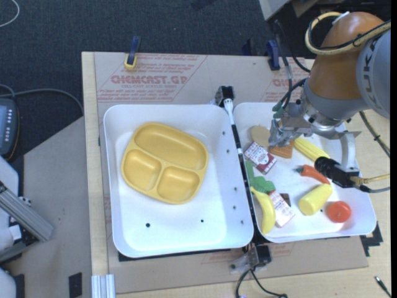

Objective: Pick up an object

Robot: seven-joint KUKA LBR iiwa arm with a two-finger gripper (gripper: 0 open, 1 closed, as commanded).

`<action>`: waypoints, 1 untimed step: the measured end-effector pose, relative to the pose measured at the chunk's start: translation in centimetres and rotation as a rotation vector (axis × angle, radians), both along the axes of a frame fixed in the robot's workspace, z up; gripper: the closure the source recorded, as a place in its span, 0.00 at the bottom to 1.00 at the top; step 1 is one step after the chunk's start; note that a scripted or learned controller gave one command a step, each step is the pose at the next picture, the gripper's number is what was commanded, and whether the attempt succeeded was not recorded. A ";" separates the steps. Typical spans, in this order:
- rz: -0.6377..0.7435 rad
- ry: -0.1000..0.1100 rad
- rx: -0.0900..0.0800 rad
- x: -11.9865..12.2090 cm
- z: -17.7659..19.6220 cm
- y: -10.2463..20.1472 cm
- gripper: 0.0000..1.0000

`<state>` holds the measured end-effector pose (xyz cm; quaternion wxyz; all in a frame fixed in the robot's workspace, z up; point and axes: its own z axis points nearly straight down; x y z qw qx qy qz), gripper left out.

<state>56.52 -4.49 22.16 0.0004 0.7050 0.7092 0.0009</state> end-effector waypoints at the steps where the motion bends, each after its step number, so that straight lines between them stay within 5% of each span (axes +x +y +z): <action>1: -0.001 0.000 -0.001 1.0 -0.5 4.6 1.00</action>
